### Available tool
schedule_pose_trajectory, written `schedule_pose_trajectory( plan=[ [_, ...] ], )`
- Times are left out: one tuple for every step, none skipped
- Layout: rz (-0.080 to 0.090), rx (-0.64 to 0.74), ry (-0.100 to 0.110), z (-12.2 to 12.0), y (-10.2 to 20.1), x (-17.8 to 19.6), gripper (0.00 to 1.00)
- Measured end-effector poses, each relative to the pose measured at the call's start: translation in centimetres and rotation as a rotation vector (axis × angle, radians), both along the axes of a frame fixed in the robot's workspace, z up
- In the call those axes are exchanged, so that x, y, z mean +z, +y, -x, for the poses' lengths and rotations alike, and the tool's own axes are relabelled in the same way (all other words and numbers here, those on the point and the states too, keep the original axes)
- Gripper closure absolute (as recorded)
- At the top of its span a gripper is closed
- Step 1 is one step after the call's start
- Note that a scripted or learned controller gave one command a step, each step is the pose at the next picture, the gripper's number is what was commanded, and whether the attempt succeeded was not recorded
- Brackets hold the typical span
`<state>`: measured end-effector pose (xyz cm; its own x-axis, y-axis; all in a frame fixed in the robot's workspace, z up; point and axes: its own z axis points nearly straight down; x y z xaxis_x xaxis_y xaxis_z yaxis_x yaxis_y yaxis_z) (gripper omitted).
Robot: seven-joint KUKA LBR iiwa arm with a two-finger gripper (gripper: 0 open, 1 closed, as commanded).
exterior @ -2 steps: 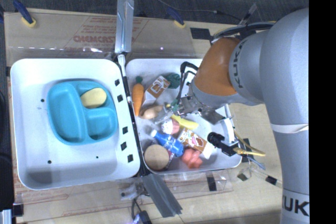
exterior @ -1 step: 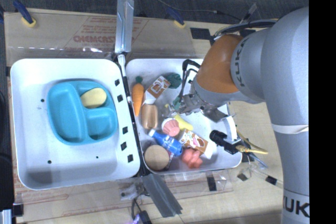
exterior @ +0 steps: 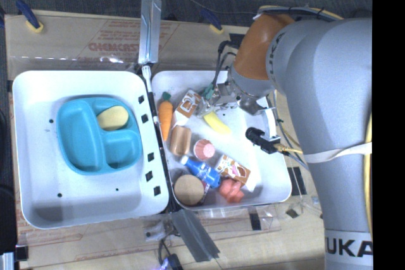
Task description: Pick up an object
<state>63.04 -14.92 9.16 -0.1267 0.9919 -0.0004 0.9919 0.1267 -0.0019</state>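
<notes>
While the left bin [exterior: 38, 155] sat at the far left of the bench, it carried a blue divided tray [exterior: 95, 136], and a yellow potato-like lump [exterior: 113, 117] lay in the tray's upper right compartment. Just past the divider between the bins, the right bin [exterior: 278, 183] held a crowd of small things. An orange carrot [exterior: 166, 119] lay along its left wall, upright in the view. Beside it were a brown-and-white packet [exterior: 188, 104] and, below that, a tan sausage-shaped piece [exterior: 180, 140]. A round brown ball [exterior: 189, 190] rested in the lower left corner, touching a blue bottle [exterior: 201, 171]. A pink-topped cup [exterior: 204, 149] stood near the middle, with a yellow banana-like piece [exterior: 217, 122] above it. A brown snack packet [exterior: 236, 171] and a red toy [exterior: 231, 191] lay toward the lower right. The gripper [exterior: 218, 97] hung low over the bin's upper part, close above the yellow piece and beside the packet; whether it was released or clenched could not be told. The grey arm [exterior: 329, 110] with its orange band [exterior: 256, 47] filled the right side.
</notes>
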Motion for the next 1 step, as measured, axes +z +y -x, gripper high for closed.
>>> schedule_pose_trajectory(
  plan=[
    [-0.003,-0.031,-0.012,-0.97,8.15,11.63,1.0]
  ],
)
